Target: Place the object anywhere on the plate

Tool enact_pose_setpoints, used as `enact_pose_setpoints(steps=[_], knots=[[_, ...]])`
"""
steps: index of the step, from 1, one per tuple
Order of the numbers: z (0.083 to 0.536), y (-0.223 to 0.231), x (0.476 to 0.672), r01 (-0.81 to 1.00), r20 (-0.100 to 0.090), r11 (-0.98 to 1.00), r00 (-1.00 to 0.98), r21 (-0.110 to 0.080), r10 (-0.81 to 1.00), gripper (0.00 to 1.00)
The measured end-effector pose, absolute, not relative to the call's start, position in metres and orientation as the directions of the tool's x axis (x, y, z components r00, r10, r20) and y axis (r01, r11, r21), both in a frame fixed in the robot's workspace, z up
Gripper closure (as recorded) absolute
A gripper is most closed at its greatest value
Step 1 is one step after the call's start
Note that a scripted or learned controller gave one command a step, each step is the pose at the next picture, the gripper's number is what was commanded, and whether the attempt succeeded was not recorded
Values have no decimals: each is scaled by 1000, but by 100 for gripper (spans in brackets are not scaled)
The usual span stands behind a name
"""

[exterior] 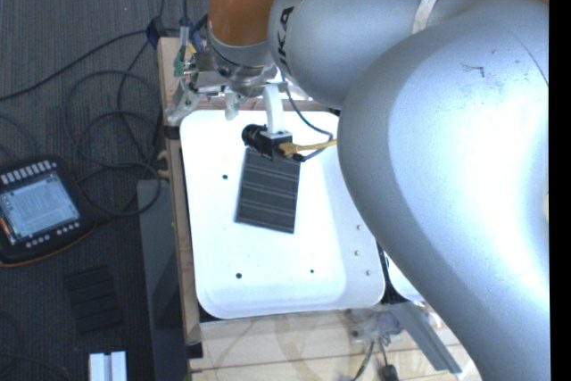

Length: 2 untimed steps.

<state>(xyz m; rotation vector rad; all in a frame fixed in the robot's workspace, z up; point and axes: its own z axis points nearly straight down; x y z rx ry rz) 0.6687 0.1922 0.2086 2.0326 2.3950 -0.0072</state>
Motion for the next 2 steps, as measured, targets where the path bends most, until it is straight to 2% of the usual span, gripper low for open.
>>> enact_pose_setpoints(steps=[1, 2], knots=[[173, 188, 631, 997, -3, -82, 82, -8, 997, 0], [175, 231, 634, 596, -7, -803, 803, -2, 596, 0]])
